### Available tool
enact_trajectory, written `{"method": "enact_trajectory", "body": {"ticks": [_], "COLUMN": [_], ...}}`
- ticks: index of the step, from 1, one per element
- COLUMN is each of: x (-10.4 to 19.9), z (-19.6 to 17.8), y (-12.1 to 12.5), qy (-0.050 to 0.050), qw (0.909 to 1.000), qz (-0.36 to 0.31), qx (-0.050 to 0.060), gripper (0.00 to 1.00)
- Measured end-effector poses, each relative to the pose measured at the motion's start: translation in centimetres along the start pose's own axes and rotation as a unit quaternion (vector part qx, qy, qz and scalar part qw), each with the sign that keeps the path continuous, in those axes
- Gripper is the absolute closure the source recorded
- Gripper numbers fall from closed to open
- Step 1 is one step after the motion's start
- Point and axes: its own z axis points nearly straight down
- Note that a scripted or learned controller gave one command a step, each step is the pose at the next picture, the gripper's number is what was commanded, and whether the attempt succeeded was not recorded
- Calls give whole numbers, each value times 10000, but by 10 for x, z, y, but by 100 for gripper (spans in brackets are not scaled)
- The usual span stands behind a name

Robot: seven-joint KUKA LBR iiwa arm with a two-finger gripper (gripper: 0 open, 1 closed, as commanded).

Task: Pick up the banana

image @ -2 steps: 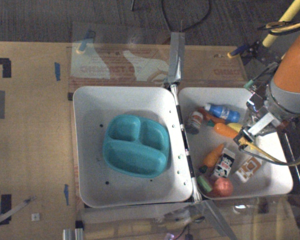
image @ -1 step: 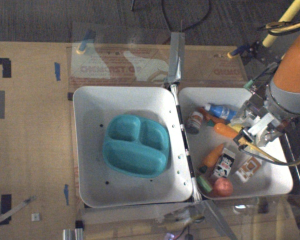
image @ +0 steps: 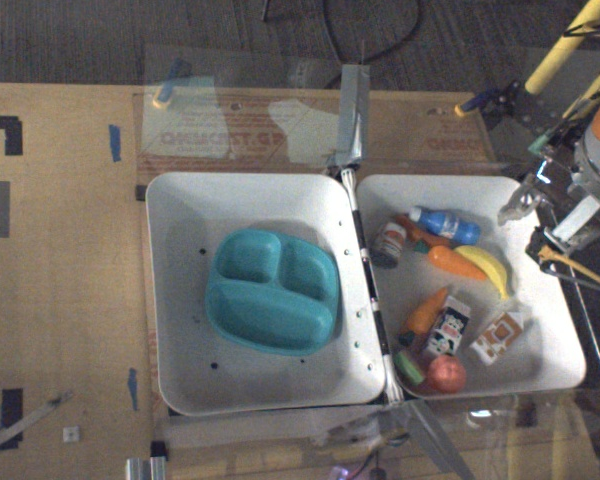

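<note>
Bench: wooden top under two shallow white bins set side by side, with dark carpet beyond its far edge and blue tape marks on the wood.
Left bin [image: 170, 268]: holds a teal divided plate [image: 273, 291] with three compartments, lying near its middle.
Right bin [image: 550, 353]: holds a clutter of small food items.
Banana [image: 487, 268]: yellow, lying in the right bin, in its right-centre part, curved and angled down towards the right; its left end touches an orange carrot-like piece [image: 456, 260].
Blue bottle [image: 446, 225]: on its side just above the carrot-like piece, white cap pointing left.
Brown can [image: 390, 244]: near the bin's left wall.
Second orange piece [image: 425, 312]: slanted, beside a black-and-white carton [image: 447, 329].
Brown and white packet [image: 498, 335]: below the banana, apart from it.
Red apple [image: 445, 374]: at the near edge, with a green item [image: 409, 367] just to its left.
Gripper [image: 540, 223]: at the right bin's right rim, to the right of the banana and apart from it; whether it is released or clenched I cannot tell.
</note>
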Motion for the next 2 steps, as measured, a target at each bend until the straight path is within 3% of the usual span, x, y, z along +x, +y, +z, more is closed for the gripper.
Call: {"method": "enact_trajectory", "body": {"ticks": [1,2], "x": [-56,-35], "z": [101,155], "y": [-28,-2], "qy": [-1,64], "qw": [9993,9979], "qz": [386,639], "qx": [22,23], "gripper": [0,0]}}
